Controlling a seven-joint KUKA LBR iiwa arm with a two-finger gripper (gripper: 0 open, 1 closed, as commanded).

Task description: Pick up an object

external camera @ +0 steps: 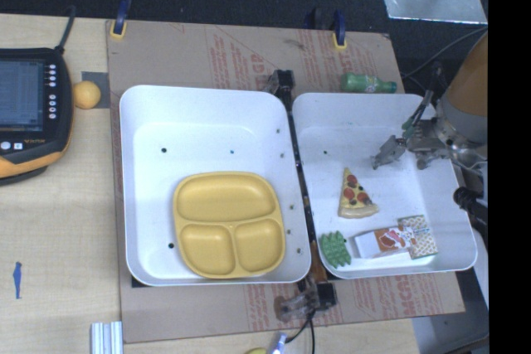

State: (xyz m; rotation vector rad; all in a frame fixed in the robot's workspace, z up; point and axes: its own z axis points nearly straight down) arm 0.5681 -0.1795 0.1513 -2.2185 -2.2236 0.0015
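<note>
Right bin (431, 203): pizza slice (357, 196), green toy (334, 249), carton (397, 240); end effector (398, 147) above, fingers spread, gripping nothing. Left bin (207, 116): yellow tray (230, 224)

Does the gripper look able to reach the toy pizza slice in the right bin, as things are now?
Probably yes. The gripper is over the right bin, up and to the right of the pizza slice, with bare bin floor between them. The slice lies apart from the green toy and the packet.
</note>
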